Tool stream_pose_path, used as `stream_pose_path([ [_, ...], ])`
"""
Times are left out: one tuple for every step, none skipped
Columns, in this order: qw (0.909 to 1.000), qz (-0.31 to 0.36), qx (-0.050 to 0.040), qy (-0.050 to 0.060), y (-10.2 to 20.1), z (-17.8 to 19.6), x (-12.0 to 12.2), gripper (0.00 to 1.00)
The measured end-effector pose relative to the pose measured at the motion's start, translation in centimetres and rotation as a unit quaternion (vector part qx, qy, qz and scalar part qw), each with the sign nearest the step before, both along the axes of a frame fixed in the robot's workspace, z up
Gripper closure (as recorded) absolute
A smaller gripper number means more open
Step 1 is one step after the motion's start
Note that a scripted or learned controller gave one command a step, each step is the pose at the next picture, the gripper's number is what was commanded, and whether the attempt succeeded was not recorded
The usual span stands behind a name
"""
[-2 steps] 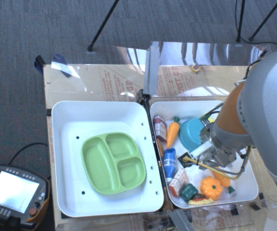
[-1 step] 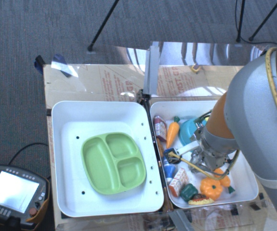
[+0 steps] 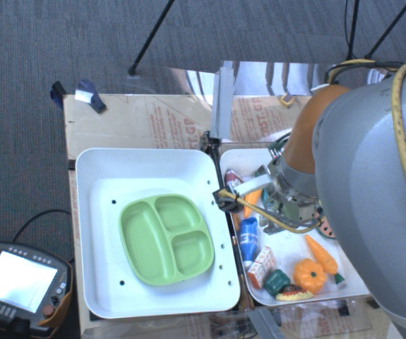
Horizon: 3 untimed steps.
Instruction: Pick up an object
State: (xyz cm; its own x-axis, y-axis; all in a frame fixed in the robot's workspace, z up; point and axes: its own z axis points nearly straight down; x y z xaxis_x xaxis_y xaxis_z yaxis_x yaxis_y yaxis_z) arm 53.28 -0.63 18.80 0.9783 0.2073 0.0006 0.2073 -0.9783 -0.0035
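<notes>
Two white bins stand side by side: the left bin (image 3: 97, 189) carries a green divided plate (image 3: 166, 240) at its centre, and the right bin (image 3: 351, 282) holds the pickable objects, a blue bottle (image 3: 248, 237) and carton (image 3: 260, 267) along its left edge, a carrot (image 3: 320, 254) and pumpkin (image 3: 310, 274) near its front edge. The gripper (image 3: 291, 207) hangs low over the right bin's middle, probably placed for a pick there; whether it is apart or together cannot be told. Close packing and the bin's left wall may hinder approach.

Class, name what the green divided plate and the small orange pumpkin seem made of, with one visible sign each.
Green plate: probably moulded plastic, matte; uniform colour, soft rounded dividers. Orange pumpkin: likely toy plastic, slightly glossy; small highlights, even colour, though rubber is possible.
</notes>
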Motion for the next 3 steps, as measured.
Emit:
stream_pose_path([
  [1.0000, 0.007, -0.0015, 0.004, -8.7, -1.6, 3.6, 1.00],
  [0.9947, 0.103, -0.0011, -0.002, -1.7, 9.7, 6.2, 1.00],
  [0.9947, 0.103, -0.0017, 0.002, -1.7, 9.4, 6.0, 0.00],
])
